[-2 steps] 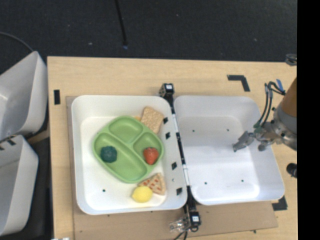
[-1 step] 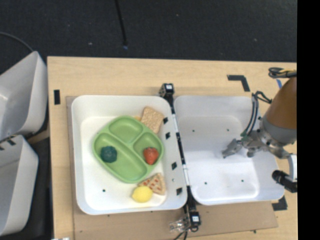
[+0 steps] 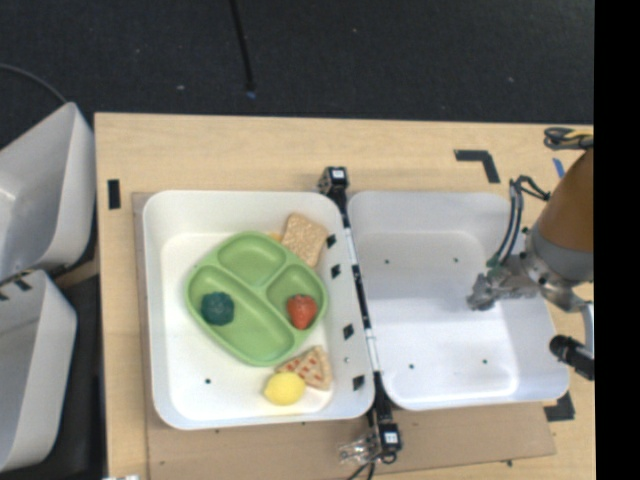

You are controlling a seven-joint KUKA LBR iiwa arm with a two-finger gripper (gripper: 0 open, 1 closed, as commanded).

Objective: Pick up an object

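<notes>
The grey two-finger gripper [image 3: 483,296] hangs over the right white bin [image 3: 430,368], its grasp unclear; the red strawberry-like toy [image 3: 302,311] lies well apart, on the green divided plate [image 3: 250,343].

Two white bins, the left bin [image 3: 160,298] and the right bin [image 3: 430,238], sit side by side on a wooden bench [image 3: 250,148]. Black clips [image 3: 352,303] line their shared edge, with dark floor [image 3: 300,28] behind.

Tray [image 3: 243,339] in left bin [image 3: 165,368]
</notes>
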